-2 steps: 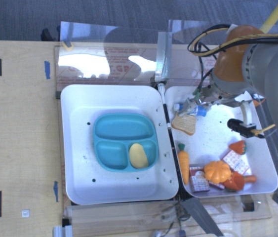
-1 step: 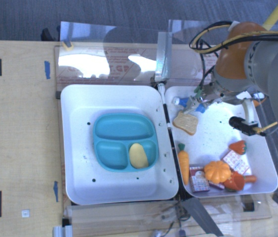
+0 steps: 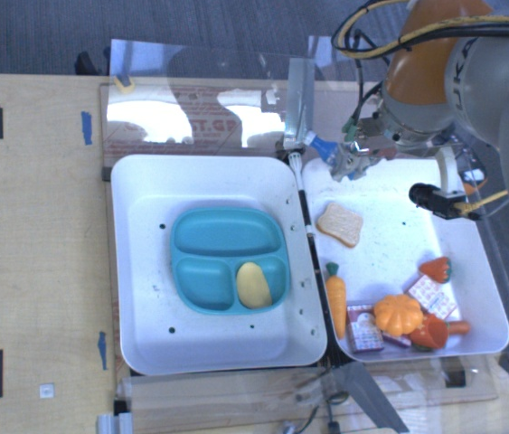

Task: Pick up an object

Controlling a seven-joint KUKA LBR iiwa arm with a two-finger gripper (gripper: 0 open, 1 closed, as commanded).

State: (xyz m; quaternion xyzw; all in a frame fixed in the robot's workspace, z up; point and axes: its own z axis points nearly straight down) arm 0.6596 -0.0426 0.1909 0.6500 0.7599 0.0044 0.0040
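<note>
Objects for picking lie in the right bin (image 3: 485, 274), and the gripper (image 3: 352, 163) hangs over that bin's far left corner; how its jaws stand I cannot tell. Just near of it lies a bread slice (image 3: 341, 223). Nearer still, a carrot (image 3: 336, 304), a pumpkin (image 3: 398, 315) and a strawberry (image 3: 436, 268) cluster. In the left bin (image 3: 136, 242), a blue divided tray (image 3: 227, 256) holds a yellow lemon (image 3: 253, 284).

Right bin's (image 3: 471, 242) middle lies open; bread slice (image 3: 341, 223) and toys (image 3: 399, 319) crowd its near end.
</note>
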